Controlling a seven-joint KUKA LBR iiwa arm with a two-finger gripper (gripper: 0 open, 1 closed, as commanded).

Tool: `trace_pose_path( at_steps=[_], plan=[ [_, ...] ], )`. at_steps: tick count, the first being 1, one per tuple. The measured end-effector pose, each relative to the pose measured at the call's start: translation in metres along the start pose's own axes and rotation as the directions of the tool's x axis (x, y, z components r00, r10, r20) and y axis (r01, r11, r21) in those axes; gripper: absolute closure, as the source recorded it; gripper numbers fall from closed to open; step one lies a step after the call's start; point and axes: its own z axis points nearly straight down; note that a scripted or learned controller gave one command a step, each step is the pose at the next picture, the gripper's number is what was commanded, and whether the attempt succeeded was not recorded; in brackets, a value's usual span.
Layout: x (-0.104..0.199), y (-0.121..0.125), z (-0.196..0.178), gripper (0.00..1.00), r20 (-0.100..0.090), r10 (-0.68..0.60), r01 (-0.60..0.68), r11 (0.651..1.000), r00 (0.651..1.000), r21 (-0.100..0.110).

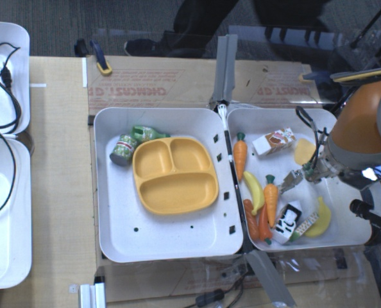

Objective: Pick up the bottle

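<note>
The arm reaches into the right bin (364, 236) from three o'clock, its claw (293, 179) low among the toy food, just beside the upright carrot (270, 201) at the bin's centre; whether the claw is open or closed, I cannot tell. The bottle (141, 133), green, lies on its side in the left bin (113, 236), at eleven o'clock of the yellow divided plate (175, 175), beside a small can (122, 150).

A robotics lab bench — two white bins (107, 172) of toy food, cardboard sheeting (165, 82), loose cables (1, 101) and a grey-and-orange arm (364, 127).
</note>
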Motion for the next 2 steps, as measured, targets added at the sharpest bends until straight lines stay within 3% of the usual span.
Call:
trace_pose_path(
  at_steps=[1,2],
  plan=[
    [0.0294,-0.0115,-0.0003,0.00,0.000,-0.126,0.126,0.992,0.992,-0.001],
    [0.0294,-0.0115,-0.0003,0.00,0.001,-0.126,0.126,0.992,0.992,-0.001]
  ],
)
